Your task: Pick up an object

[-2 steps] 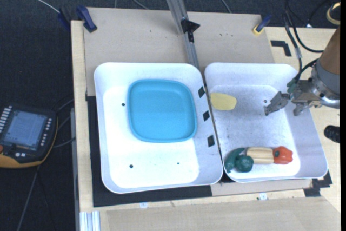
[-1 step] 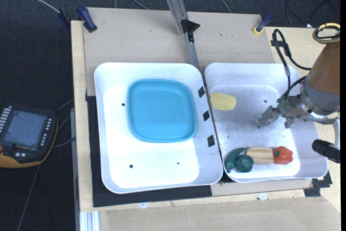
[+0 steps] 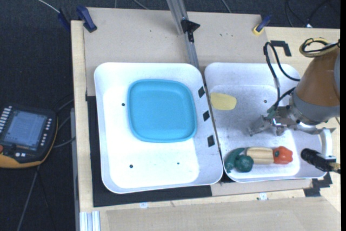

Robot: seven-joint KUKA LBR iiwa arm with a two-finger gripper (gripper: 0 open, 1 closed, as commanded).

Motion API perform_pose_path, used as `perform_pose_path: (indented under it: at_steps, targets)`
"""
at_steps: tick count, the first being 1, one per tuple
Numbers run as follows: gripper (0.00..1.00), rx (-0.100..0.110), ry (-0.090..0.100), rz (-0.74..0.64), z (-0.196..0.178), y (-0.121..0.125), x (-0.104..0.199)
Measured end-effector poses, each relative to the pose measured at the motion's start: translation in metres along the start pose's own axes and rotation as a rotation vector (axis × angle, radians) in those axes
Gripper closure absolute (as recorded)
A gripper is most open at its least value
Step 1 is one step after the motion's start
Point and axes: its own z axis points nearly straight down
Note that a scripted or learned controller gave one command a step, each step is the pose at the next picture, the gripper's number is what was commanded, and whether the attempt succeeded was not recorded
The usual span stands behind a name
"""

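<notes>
Hovering with fingers seemingly spread and empty, the gripper (image 3: 259, 127) could close on bare bin floor (image 3: 243, 116), missing the toy vegetable (image 3: 259, 156) nearby.

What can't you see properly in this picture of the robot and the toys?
- Gripper, camera view: too small and dark against the right bin to read its grip.
- Arm: cut off by the picture's right edge.
- Green toy: too blurred to name.
- Handheld screen: cut off by the left edge, display too small to read.
</notes>
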Motion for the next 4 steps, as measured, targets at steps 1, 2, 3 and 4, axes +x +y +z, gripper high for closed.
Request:
perform_pose_path:
  at_steps: [1, 2, 3, 4]
  targets:
    - [1.00, -0.006, -0.001, 0.000, -0.013, 0.001, 0.000]
    - [1.00, -0.007, -0.002, 0.000, -0.055, -0.002, -0.002]
    - [1.00, -0.009, -0.002, -0.001, -0.110, -0.009, 0.002]
    - [1.00, -0.008, -0.002, -0.001, -0.153, -0.007, 0.007]
